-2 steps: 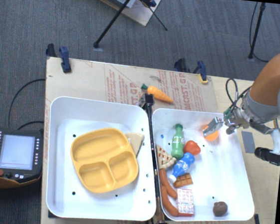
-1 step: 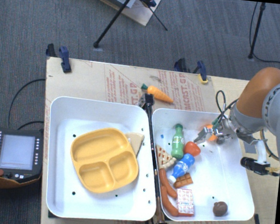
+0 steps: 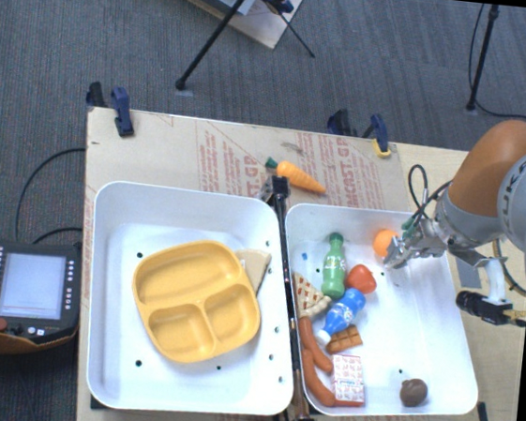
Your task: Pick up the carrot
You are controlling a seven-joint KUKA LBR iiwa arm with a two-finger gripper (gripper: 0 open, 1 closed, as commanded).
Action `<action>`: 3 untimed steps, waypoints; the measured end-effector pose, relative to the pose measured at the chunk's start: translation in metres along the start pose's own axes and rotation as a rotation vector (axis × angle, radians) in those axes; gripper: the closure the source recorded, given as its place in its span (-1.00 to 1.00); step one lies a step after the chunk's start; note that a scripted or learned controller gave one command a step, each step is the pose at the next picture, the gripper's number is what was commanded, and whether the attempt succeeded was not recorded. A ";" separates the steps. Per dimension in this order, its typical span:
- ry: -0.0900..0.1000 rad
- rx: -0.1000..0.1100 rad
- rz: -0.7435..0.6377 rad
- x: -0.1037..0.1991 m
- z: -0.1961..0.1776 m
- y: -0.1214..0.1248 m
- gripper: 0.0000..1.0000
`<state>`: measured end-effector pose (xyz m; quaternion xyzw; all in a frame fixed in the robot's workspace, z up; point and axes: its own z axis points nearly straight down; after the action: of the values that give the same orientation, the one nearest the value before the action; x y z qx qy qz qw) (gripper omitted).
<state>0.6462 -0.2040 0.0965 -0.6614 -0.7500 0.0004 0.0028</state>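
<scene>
The carrot (image 3: pixel 300 175), orange with a green top, lies on the cardboard bench top behind the two bins, just beyond the gap between them and outside both. My gripper (image 3: pixel 399 256) hangs low over the far part of the right bin (image 3: pixel 444 320), well to the right of the carrot and nearer the camera. A small orange ball (image 3: pixel 384 240) sits right beside the gripper's tip on its left. Nothing shows in the gripper's hold.
The right bin holds a green bottle (image 3: pixel 333 263), a red fruit (image 3: pixel 362 278), a blue bottle (image 3: pixel 344 308), sausages (image 3: pixel 313 354), a small carton (image 3: pixel 348 379) and a brown ball (image 3: pixel 413 392). A yellow divided plate (image 3: pixel 198 299) lies in the left bin (image 3: pixel 119 236). Clamps (image 3: pixel 377 133) stand at the bench's far edge.
</scene>
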 end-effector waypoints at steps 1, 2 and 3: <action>-0.002 -0.004 -0.298 -0.001 0.008 -0.039 1.00; -0.007 -0.008 -0.763 -0.001 0.008 -0.016 1.00; -0.004 -0.006 -1.092 0.036 0.009 -0.062 1.00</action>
<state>0.5803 -0.1763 0.0879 -0.1758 -0.9844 -0.0019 -0.0009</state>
